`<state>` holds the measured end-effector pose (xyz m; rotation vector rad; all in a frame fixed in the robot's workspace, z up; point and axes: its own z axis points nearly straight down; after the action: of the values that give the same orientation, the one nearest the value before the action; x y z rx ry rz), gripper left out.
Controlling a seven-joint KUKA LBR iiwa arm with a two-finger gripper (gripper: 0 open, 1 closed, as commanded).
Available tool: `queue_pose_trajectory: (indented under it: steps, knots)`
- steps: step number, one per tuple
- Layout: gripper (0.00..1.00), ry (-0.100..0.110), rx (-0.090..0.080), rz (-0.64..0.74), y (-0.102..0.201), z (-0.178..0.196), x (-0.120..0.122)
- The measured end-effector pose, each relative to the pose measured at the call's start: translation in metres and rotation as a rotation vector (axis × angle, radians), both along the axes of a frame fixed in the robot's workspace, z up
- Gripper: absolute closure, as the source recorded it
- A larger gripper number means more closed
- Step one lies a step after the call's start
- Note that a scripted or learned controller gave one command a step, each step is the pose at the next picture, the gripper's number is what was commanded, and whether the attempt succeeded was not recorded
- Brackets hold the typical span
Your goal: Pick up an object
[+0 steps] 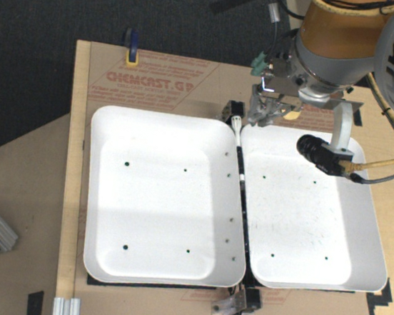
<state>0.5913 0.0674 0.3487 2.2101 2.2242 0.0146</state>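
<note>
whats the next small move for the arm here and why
Probably lift a little and scan for a target. The gripper sits at the far rim of the right bin, near its seam with the left bin, and I can't make out any object in either bin's white floor to go for.

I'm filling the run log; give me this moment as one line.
arm: over far edge of right bin | gripper: near its far left corner | held object: none visible | left bin: no arm over it
</note>
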Motion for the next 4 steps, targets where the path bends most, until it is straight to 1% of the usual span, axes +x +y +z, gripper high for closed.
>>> queue_pose_trajectory:
  steps: [1, 2, 3, 4]
  knots:
    - [1.0, 0.005, -0.007, -0.016, -0.095, 0.024, -0.013]
    - [1.0, 0.018, -0.002, -0.005, -0.08, -0.04, 0.005]
    - [1.0, 0.006, -0.002, -0.005, -0.075, -0.008, -0.014]
    - [1.0, 0.007, -0.002, -0.005, -0.076, -0.007, -0.006]
